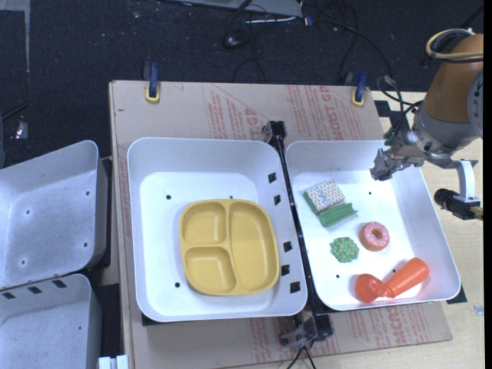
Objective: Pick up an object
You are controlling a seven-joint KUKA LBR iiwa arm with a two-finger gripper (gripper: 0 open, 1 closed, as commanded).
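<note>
Arm: the grey KUKA with its orange band (453, 79) reaches in from three o'clock, its gripper (382, 167) poised over the right bin (438, 221) near that bin's one o'clock corner.
Fingers: too dark and small to tell whether they are spread or pressed together; nothing shows between them.
Right bin: a patterned block (324, 194) touching a green piece (337, 214) at centre, a green ball (344, 249) and pink doughnut (375, 236) nearby, an orange bottle (390, 280) at five o'clock (lying on its side).
Left bin: a yellow divided plate (229, 246) sits in the left bin (154, 206) at centre.
Worktop: the worktop (231, 106) carries both bins side by side.
</note>
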